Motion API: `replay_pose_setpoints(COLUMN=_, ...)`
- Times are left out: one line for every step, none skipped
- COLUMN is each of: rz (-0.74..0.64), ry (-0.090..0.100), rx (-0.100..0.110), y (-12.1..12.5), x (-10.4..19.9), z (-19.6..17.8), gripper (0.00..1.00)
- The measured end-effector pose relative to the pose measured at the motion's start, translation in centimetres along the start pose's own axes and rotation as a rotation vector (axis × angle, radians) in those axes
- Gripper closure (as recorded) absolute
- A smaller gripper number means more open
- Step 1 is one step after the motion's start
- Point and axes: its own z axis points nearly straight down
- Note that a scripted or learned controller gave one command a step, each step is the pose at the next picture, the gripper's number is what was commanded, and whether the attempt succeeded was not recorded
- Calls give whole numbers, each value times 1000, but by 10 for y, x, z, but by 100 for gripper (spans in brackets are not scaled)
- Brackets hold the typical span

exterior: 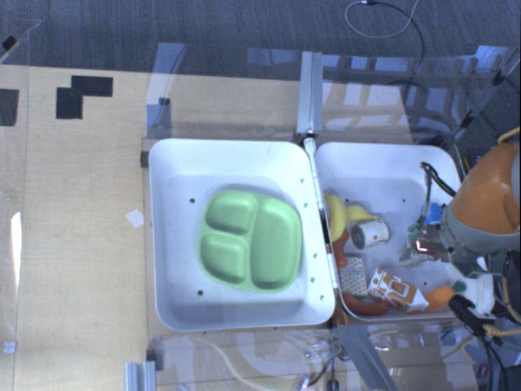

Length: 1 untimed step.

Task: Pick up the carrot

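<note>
step: reach for carrot point(440, 297) | carrot: right bin point(383, 165), front edge, just beside carton point(396, 290) | end effector point(421, 244): above carrot, grip state cannot be told | advice: descend right of carton, straddle carrot across its width, avoid bin wall

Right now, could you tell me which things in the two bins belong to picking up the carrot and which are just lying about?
Belongs to the job:
- carrot, at the right bin's near edge
- gripper, above the right bin

Just lying about:
- green divided tray in the left bin
- banana
- small can
- carton, lying beside the carrot
</note>
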Motion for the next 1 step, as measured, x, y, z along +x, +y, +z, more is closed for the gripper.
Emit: replay_pose_setpoints(rz=-263, ry=-6, rx=-10, y=-3, x=23, z=0, gripper=100)
